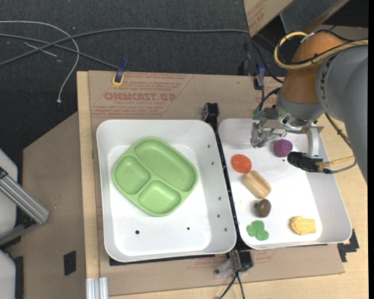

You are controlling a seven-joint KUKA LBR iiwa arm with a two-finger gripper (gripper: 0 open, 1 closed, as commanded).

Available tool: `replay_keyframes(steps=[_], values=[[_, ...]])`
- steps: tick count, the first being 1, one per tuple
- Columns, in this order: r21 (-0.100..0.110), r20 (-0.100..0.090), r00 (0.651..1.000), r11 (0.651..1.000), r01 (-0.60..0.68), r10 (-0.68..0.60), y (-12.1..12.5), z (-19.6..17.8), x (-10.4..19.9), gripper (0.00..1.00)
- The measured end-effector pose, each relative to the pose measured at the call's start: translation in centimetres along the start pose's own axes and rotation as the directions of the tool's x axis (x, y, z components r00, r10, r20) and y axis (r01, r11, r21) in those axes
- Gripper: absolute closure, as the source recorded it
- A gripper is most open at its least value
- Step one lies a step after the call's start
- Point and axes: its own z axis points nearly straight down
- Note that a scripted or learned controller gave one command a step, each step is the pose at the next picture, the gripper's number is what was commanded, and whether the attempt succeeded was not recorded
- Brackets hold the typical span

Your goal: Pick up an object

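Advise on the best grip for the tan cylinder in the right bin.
Grip the cylinder across its short width at mid-length, coming straight down. It lies flat and slanted, with the orange piece close by its upper end and the brown ball by its lower, so the long sides look the freest for fingers.

Bench (58,175) top: tan board, with a cardboard sheet (146,96) laid flat on it, red print facing up. Blue clamp (121,70) grips the sheet's far edge. Floor (175,35) beyond the bench: dark carpet. Thin pale cables (41,44) loop across it at upper left. Corner of a cardboard box (263,14) at top, right of centre. Aluminium rail (20,195) juts in at the left edge, slanted. Light even, shadows soft.
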Motion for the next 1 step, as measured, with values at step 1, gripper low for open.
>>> replay_keyframes(steps=[1], values=[[-0.003, 0.001, 1.000, 1.000, 0.001, -0.001, 0.97, -5.65, -0.38, 1.00]])
